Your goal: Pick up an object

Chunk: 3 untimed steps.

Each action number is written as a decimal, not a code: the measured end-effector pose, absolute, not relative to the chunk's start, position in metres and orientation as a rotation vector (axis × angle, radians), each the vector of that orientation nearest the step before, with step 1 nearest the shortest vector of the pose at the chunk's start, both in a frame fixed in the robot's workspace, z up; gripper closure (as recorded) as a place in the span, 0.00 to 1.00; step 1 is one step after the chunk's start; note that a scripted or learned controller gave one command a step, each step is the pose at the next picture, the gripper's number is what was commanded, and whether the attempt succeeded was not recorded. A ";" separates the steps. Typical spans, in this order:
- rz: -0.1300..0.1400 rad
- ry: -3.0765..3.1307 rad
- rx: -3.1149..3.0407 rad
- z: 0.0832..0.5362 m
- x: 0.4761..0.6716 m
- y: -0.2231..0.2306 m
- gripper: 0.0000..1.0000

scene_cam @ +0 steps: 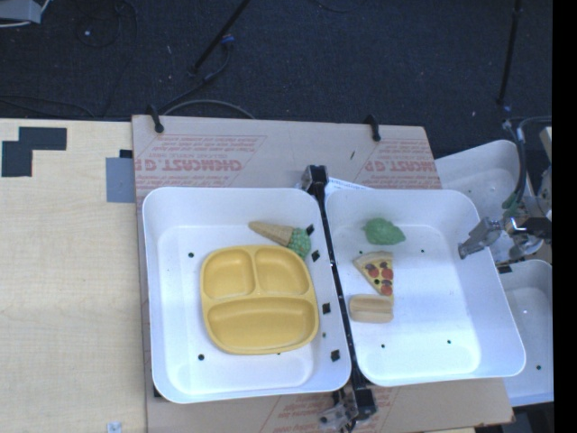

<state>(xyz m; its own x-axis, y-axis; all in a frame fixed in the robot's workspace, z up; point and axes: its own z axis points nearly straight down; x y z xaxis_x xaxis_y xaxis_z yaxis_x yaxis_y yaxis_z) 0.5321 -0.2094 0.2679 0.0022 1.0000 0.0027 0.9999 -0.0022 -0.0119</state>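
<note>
1. Nothing is lifted yet: every toy lies in its bin, so the whole pick is ahead of me, I judge.
2. My likeliest target, the pizza slice [376, 271], lies flat in the right bin [451, 350], near the divider between the bins. Its long axis runs on a slant, tip toward the lower right, crust toward the upper left.
3. Just below it lies a tan bread-like block [370, 308], lengthwise left to right; above sits a green leafy lump [384, 232].
4. Left bin [171, 350]: a yellow divided plate [259, 298], and an ice-cream cone [282, 235] pointing upper left.
5. My claw [478, 239] hangs at the right bin's right rim, well apart from the slice, grasping nothing; released or clenched, I cannot tell.
</note>
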 end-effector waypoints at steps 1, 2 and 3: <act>0.002 -2.221 -2.220 0.273 0.534 -0.209 0.00; 0.005 -2.218 -2.215 0.222 0.542 -0.203 0.00; 0.006 -2.215 -2.215 0.165 0.532 -0.202 0.00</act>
